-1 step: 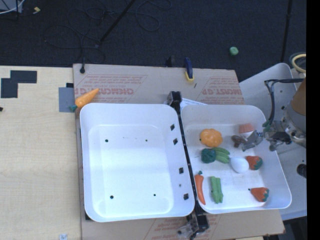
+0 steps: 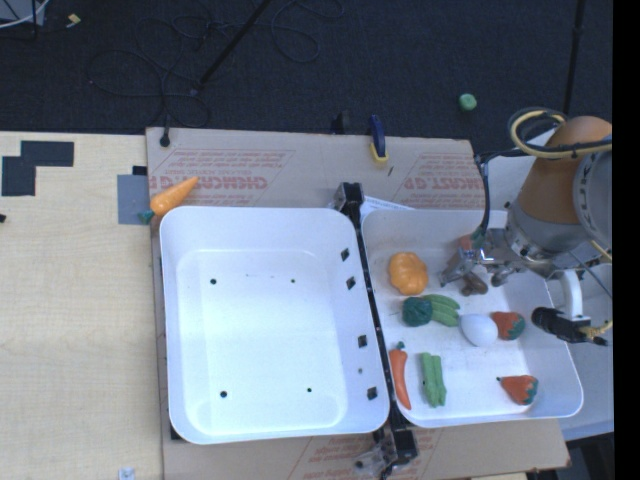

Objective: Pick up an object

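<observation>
Two white bins sit side by side on the table (image 2: 70, 298), and the toys lie in the right bin (image 2: 560, 393), so I will say where each thing is from the orange ball (image 2: 407, 272). The ball lies in the upper left part of that bin. Just below it is a green leafy toy (image 2: 430, 311), very close to it, maybe touching. Right of the green toy lies a white egg (image 2: 479, 329), and a red strawberry (image 2: 509, 325) is pressed against the egg's right side. Lower down from the ball, by the bin's left wall, a thin carrot (image 2: 399, 377) points down. Just right of the carrot lies a green pea pod (image 2: 432, 379), apart from it. Far to the lower right of the ball, near the bin's corner, sits a second strawberry (image 2: 519, 389) by itself. The robot's jaws (image 2: 467, 271) hang to the right of the ball, near it but not touching, low over the bin. They look dark and tangled from here, and I cannot tell if they are spread or pressed together, and I see no toy in them. The grey and orange arm (image 2: 560, 193) goes up to the right behind them. Far to the left of the ball, past the left bin (image 2: 255, 318), another carrot (image 2: 172, 196) lies on the brown cardboard (image 2: 300, 173) by that bin's top corner.
</observation>
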Motion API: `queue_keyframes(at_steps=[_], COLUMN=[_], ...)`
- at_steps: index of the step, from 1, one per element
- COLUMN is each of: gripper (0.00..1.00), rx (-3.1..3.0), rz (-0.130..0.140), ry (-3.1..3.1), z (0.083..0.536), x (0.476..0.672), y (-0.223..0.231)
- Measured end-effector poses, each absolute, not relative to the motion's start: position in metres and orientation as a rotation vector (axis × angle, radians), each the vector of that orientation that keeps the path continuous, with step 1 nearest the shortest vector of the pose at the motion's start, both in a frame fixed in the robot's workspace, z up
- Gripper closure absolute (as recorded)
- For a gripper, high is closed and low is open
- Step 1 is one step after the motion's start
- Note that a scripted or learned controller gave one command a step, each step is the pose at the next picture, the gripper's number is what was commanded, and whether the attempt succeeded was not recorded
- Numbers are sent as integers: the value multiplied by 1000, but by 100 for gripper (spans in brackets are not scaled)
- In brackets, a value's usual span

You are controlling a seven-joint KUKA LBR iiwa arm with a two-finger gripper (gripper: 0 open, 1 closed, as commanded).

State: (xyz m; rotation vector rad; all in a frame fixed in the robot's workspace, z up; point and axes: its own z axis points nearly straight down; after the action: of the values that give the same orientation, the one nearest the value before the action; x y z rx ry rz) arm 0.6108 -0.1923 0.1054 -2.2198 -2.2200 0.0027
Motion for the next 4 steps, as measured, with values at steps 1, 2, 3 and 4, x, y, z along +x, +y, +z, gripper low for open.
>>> queue_keyframes(at_steps=[1,2,3,4], gripper=[0,0,100,100], rx=[-2213,-2225,-2219,-2217], rz=[11,9,5,-15], ry=[-2214,-2228,-2221,-2234], z=[86,88,98,220], x=[642,644,643,647], y=[-159,-106,-104,-37])
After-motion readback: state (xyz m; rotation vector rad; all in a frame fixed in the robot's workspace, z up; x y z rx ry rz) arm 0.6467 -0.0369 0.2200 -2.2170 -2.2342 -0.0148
